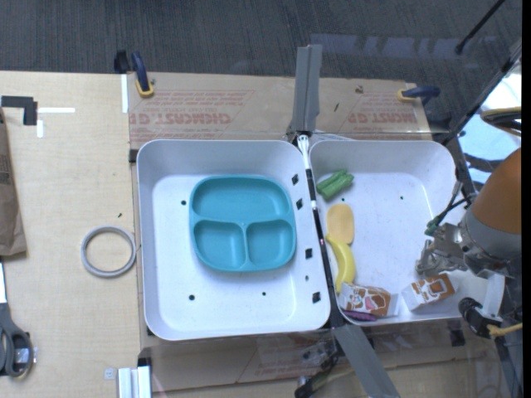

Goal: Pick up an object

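STEP: approach for pick | GRIPPER [433, 254]: low in right bin [390, 160], just above small brown-and-white packet [431, 291]; open or closed cannot be told | OTHER PICKS, relative to packet: snack pouch [365, 300] left, banana [340, 240] further left | ADVICE: centre over packet, descend straight, keep off bin wall

Even, bright overhead light; soft shadows inside the left bin [158, 222]. Mild glare at the frame's right edge. Focus slightly soft throughout, the dark floor [249, 15] dim.
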